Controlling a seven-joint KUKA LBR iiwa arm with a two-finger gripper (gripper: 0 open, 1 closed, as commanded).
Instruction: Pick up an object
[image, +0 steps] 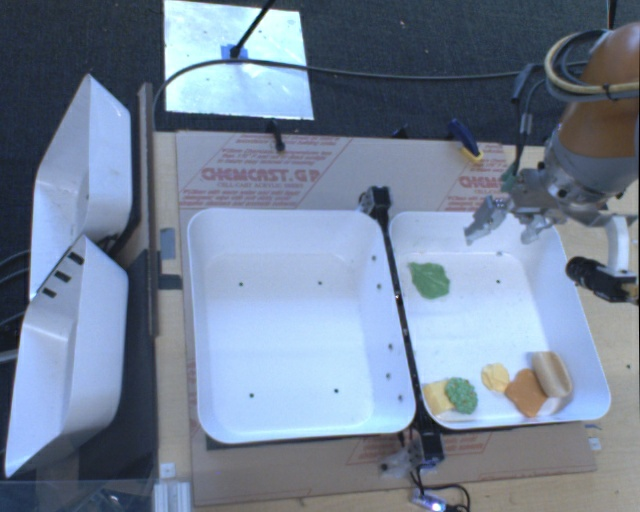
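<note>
My gripper (507, 224) hangs open over the far edge of the right bin (560, 300), its two fingers spread with nothing between them. A flat green leafy piece (430, 280) lies in that bin's far left part, below and left of the gripper. Along the near edge lie a yellow piece (436, 398), a green broccoli-like piece (461, 394), a small yellow piece (495, 377), an orange piece (525, 392) and a tan bread-like roll (551, 374).
The left bin (290, 320) sits beside the right one, with a black divider clamp (376, 201) between them. Two spare white bins (70, 270) lean at the far left. A blue and yellow clip (465, 140) lies on the cardboard behind.
</note>
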